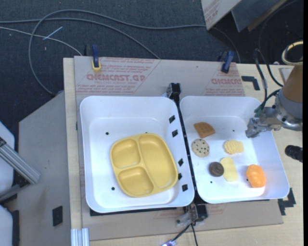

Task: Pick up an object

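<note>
Yellow bumpy snack (233, 147) | lies in the right bin (240, 108), near the claw (252, 129), just below and left of it, long side across | claw wide or narrow: cannot tell | next: reach down-left

The arm (292, 91) is cut off by the right edge, so little beyond its wrist shows. The pincer (252, 130), above the far right of the right bin (269, 192), is too small and blurred to read in detail. A cardboard box (219, 12) runs off the far edge. A metal rail (19, 166) is clipped at the left edge. Fine print on the surface (115, 65) is illegible.
</note>
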Robot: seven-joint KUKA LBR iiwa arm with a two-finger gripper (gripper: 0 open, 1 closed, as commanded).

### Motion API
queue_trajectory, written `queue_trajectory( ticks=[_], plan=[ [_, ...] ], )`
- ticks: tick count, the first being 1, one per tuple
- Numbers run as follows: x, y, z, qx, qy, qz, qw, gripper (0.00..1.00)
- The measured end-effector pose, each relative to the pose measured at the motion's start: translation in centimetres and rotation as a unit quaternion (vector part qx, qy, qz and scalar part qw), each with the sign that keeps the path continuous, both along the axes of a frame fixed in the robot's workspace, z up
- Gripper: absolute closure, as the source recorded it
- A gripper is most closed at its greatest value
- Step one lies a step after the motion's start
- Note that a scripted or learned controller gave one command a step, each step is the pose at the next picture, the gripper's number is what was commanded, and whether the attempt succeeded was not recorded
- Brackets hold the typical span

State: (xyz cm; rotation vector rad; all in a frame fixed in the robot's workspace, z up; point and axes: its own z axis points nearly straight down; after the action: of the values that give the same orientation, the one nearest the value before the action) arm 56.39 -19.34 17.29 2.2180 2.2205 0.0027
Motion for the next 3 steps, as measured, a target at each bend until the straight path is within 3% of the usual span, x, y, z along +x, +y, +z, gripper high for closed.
queue_trajectory(
  ticks=[1,3],
  plan=[
    [0.2,0.0,5.3,-0.0005,-0.001,0.0,1.0,1.0],
    [1.8,11.0,6.3,0.0015,0.001,0.003,1.0,1.0]
  ],
)
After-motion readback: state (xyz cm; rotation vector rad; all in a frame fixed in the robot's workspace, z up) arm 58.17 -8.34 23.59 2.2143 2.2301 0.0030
